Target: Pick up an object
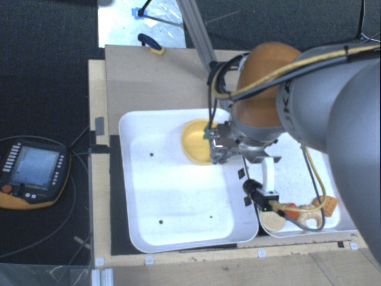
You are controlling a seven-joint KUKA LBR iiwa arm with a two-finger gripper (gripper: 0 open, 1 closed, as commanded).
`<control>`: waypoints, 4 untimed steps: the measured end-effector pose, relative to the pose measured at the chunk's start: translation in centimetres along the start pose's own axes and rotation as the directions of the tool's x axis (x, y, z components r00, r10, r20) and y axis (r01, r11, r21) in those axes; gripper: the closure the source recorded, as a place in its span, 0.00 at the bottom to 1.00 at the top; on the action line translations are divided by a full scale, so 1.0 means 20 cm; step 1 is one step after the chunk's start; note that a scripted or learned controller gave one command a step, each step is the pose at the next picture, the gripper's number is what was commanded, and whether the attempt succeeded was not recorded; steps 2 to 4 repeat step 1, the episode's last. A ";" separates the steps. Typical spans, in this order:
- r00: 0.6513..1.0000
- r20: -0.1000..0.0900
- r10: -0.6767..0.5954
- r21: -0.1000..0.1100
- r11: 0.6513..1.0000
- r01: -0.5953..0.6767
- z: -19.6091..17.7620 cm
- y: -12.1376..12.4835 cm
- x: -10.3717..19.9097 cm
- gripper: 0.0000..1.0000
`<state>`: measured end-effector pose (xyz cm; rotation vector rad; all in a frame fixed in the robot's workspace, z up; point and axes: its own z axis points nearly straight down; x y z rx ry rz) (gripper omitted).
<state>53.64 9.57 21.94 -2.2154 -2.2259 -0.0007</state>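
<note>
A yellow bowl-shaped object (195,140) lies near the back right of the left white bin (149,177). My gripper (217,151) hangs right at its right edge, low over the bin, and the arm's wrist covers part of the object. The grey arm with its orange band (262,88) comes in from the right. In the right white bin (333,222) lie an orange piece (328,204), a tan round object (274,220) and a pale curved object (308,216).
A teach pendant (33,171) lies on the dark floor at the left. A blue and yellow clamp (150,43) sits at the bench's back edge. A metal strut (193,19) slants up behind the bins.
</note>
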 end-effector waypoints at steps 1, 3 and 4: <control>1.000 0.001 0.005 -0.001 1.000 -0.005 0.00 0.00 -0.01 0.00; 1.000 0.001 0.005 -0.001 1.000 -0.005 0.00 0.00 -0.01 0.00; 1.000 0.001 0.005 -0.001 1.000 -0.005 0.00 0.00 -0.01 0.00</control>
